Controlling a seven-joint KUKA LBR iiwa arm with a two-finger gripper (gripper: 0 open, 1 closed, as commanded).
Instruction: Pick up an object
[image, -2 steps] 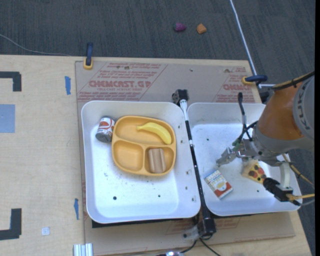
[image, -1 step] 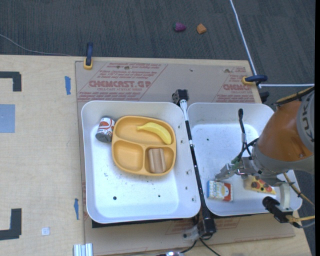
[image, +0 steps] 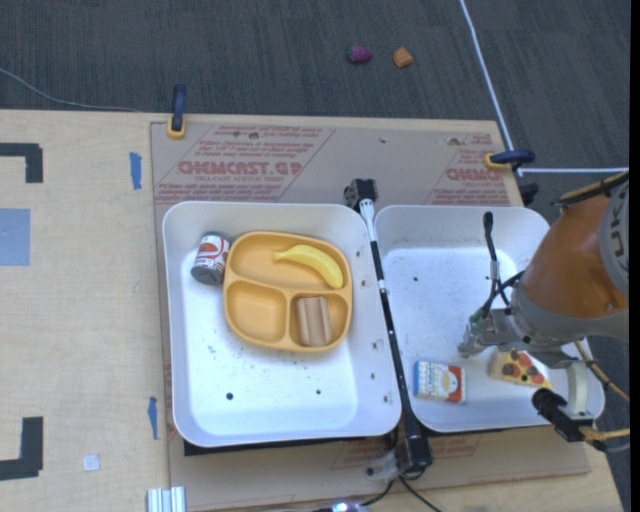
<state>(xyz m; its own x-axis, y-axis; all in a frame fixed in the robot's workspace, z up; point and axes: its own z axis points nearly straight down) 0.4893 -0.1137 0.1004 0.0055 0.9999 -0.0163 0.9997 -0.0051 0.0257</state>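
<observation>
Camera view: I look down at a slant on the surface (image: 80, 330), pale wood, with a cardboard sheet (image: 300, 160) under both bins.
Left bin (image: 270, 400): I see a yellow divided tray (image: 262, 262) in its upper half, with three compartments.
Banana (image: 312, 262): it lies in the tray's long top compartment, toward the right end.
Brown block (image: 313, 320): it sits in the tray's lower right compartment; the lower left compartment shows bare yellow.
Can (image: 210, 258): red and white, on its side, just beside the tray's left edge on the bin floor.
Right bin (image: 430, 250): it touches the left bin along the middle seam.
Small carton (image: 440, 381): white with orange and blue print, flat on the floor near the bin's lower left corner, well apart from the arm.
Flat packet (image: 520, 370): yellow with red marks, near the lower right of the right bin, just beside the wrist housing.
Arm (image: 580, 270): it comes in from the right, orange band over the right bin, grey wrist below it.
Pincer (image: 478, 335): I see it low over the right bin's floor, between the carton and the packet; I cannot tell whether it is apart or together, and nothing shows in it.
Clamps (image: 178, 110): blue-handled, on the cardboard's top edge.
</observation>
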